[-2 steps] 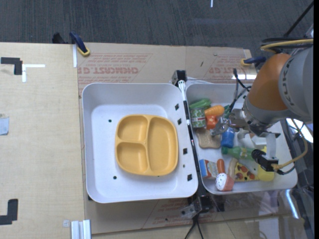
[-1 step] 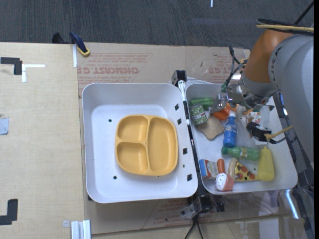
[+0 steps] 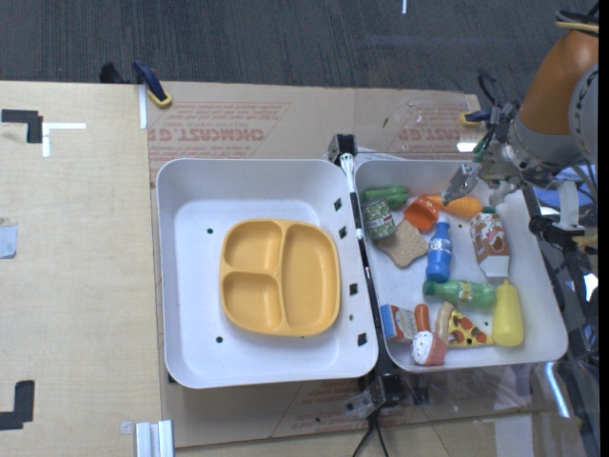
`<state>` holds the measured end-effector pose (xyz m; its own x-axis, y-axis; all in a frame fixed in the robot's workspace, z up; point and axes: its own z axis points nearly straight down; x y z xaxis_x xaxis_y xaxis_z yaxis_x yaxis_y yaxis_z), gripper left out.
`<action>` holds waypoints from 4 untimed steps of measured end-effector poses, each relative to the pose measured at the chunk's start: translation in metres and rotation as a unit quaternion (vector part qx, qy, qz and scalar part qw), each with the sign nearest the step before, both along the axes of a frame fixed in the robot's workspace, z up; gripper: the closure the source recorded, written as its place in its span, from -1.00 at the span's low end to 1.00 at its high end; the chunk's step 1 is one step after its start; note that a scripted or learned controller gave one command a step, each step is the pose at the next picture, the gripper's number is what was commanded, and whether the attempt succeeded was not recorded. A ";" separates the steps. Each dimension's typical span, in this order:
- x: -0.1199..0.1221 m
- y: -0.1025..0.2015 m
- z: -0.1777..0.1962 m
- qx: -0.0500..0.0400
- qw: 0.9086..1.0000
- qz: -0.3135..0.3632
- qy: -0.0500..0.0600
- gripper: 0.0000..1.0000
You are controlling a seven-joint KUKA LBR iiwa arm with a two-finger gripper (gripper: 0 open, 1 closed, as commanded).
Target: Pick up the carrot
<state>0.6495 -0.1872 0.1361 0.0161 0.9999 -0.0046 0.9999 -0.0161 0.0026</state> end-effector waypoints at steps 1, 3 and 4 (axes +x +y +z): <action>0.016 -0.022 -0.036 0.008 0.994 -0.109 -0.006 -1.00; -0.052 -0.013 -0.044 0.004 0.923 -0.385 0.003 -1.00; -0.102 0.015 -0.045 0.002 0.913 -0.407 0.002 -1.00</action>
